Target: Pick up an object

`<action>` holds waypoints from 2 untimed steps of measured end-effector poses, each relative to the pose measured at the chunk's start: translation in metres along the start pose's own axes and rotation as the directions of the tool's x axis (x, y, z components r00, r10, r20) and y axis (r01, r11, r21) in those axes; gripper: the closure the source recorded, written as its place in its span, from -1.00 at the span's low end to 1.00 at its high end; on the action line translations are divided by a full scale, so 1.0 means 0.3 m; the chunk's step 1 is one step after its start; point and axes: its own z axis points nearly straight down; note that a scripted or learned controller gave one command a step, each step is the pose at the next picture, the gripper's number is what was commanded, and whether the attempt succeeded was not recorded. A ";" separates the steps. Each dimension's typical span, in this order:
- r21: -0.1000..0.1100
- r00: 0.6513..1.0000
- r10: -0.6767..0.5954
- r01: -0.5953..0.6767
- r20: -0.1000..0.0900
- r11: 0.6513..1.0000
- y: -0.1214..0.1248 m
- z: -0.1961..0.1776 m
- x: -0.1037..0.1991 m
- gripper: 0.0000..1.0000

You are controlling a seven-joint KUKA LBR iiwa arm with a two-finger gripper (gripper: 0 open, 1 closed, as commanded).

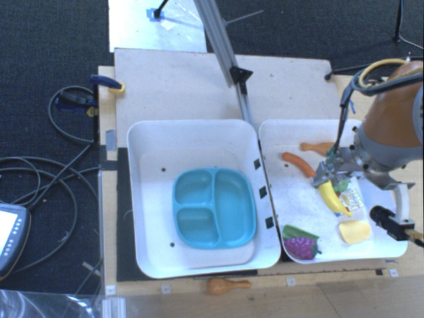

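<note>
- Two white bins are sitting side by side: the left bin is holding a blue divided plate, the right bin toy food.
- The gripper is hanging over the banana's upper end; I cannot tell its opening.
- A packet is lying beside the banana, its print too small to read.
- Grapes and a carrot are lying nearby.

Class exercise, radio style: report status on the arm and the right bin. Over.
Gripper low in right bin, at banana's upper end. Carrot alongside; grapes, yellow piece apart. Nothing seen held.
</note>
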 end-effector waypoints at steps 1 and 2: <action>0.005 1.000 -0.005 0.005 -0.004 1.000 -0.029 -0.044 0.174 1.00; 0.008 1.000 -0.004 0.004 -0.004 1.000 -0.050 -0.017 0.346 1.00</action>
